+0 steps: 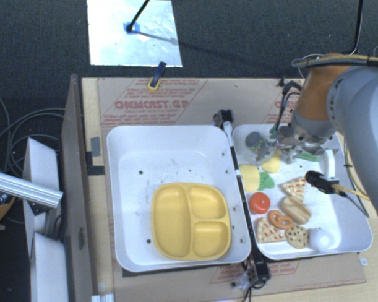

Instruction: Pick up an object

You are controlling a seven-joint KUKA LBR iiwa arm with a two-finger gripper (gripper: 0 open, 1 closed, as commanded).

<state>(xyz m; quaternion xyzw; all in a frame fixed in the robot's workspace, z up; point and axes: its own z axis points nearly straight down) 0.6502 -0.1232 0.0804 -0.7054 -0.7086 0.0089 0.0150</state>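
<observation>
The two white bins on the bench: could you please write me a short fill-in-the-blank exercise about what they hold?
1. The yellow plastic divided tray lies in the ____ bin.
2. That tray has ____ compartments.
3. The round red toy tomato lies in the ____ bin, beside the central divider.
4. The robot's hand is over the ____ bin.

Missing words: left; three; right; right

The bench (174, 95) is a tan board printed with red lettering, and two shallow white bins sit on it side by side. The left bin (125, 199) lies toward nine o'clock and the right bin (353, 231) toward three, their inner rims touching. At twelve o'clock, a small yellow-and-blue clip (156, 77) rests on the board's far edge.
</observation>
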